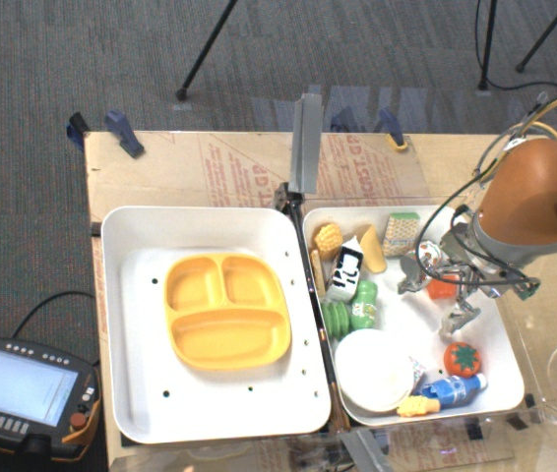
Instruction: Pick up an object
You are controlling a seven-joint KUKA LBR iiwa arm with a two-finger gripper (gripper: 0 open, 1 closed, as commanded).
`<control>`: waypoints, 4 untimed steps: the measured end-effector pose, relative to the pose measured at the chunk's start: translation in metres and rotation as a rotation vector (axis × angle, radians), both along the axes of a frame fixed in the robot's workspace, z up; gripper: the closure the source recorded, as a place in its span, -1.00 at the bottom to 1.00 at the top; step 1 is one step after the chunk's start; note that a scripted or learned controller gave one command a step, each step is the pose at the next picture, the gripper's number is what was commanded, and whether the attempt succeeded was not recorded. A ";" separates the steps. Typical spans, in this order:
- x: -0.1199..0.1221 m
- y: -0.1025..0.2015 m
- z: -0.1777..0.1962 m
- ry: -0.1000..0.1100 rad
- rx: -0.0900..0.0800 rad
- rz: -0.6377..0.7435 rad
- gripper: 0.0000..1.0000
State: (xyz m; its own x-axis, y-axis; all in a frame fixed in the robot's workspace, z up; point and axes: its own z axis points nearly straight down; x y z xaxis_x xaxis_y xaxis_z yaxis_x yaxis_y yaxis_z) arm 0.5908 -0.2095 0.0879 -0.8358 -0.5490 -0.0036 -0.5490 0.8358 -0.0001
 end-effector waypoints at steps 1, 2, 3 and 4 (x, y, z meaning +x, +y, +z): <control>0.003 0.035 0.000 0.002 0.002 0.030 -1.00; 0.023 0.078 0.001 0.001 -0.007 0.144 -1.00; 0.027 0.099 0.007 -0.003 -0.035 0.079 -1.00; -0.013 0.023 0.000 0.002 -0.002 0.129 -1.00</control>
State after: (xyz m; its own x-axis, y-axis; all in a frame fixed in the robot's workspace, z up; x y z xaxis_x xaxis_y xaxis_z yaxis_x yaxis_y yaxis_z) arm 0.5774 -0.1867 0.0878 -0.7582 -0.6520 -0.0012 -0.6520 0.7582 -0.0006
